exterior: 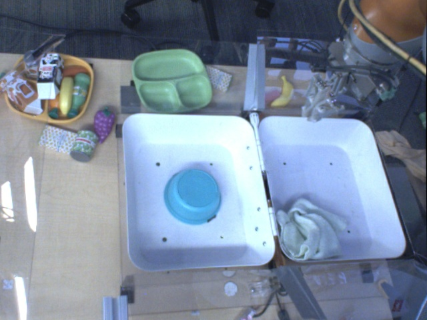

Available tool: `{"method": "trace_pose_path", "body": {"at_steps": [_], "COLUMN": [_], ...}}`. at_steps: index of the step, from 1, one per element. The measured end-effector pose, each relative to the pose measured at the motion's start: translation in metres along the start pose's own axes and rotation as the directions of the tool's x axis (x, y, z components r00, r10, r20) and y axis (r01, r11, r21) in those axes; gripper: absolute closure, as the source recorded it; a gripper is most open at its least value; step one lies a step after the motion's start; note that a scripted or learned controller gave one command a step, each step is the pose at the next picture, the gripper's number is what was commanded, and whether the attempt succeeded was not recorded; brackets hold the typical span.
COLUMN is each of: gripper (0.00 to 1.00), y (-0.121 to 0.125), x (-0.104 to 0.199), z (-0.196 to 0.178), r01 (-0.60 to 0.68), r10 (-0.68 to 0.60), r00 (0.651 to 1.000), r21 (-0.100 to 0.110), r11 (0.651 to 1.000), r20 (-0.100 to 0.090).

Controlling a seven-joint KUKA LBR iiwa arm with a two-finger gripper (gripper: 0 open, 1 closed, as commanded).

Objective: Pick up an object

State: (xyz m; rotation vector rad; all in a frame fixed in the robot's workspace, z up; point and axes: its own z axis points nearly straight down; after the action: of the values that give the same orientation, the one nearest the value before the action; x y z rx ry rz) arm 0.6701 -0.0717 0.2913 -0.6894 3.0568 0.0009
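Note:
A blue bowl [193, 196] lies upside down in the middle of the left bin [143, 245]. A crumpled pale green cloth [310, 231] sits in the near left corner of the right bin [347, 145]. My gripper [321, 104] hangs over the far rim of the right bin, well away from both the cloth and the bowl. Its two fingers stand apart, open, with nothing between them.
Behind the left bin rests a green divided plate [171, 80]. A toy banana [285, 91] lies behind the right bin, just left of the gripper. On the bench at left are a yellow bowl [50, 89] of toys, purple grapes [103, 123] and a small can [84, 145].

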Motion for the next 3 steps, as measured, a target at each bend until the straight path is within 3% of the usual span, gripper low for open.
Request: {"method": "trace_pose_path", "body": {"at_steps": [1,2,3], "gripper": [1.0,1.0,1.0], "y": [0.009,0.002,0.034], "x": [-0.005,-0.001,-0.017], "z": [-0.025,0.004,-0.076], "r01": [0.199,0.461,0.616], "r10": [-0.199,-0.461,-0.616], "r00": [0.98,0.888,0.788], "r21": [0.001,0.0,0.001], "r11": [0.98,0.888,0.788], "r20": [0.002,0.001,0.002]}}
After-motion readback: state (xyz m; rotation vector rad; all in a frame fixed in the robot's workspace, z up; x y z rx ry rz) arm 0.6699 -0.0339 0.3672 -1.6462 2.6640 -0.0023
